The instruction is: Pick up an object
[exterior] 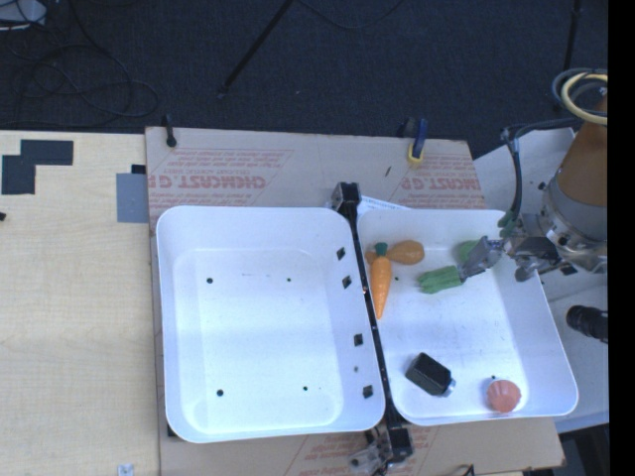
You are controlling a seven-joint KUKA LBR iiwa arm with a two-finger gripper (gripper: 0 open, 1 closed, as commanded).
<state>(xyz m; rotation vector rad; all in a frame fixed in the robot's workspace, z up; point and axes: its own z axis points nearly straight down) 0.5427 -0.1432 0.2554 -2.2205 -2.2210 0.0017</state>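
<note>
The right bin (536,315) holds several items. An orange carrot (380,284) with a green top lies along its left wall, and a yellow-orange lump (406,253) sits just beside it. A green elongated piece (440,280) lies in the upper middle, with a smaller green bit (465,250) to its upper right. A black block (430,374) and a pink ball (503,396) rest near the front. My gripper (483,257) reaches in from the right, low over the bin, its tip at the right end of the green piece and touching or nearly touching it.
The left bin (179,266) stands beside the right one, with a black divider strip (362,296) between them. Both rest on a cardboard sheet (248,172). The arm's body and cables (571,216) crowd the right bin's far right corner.
</note>
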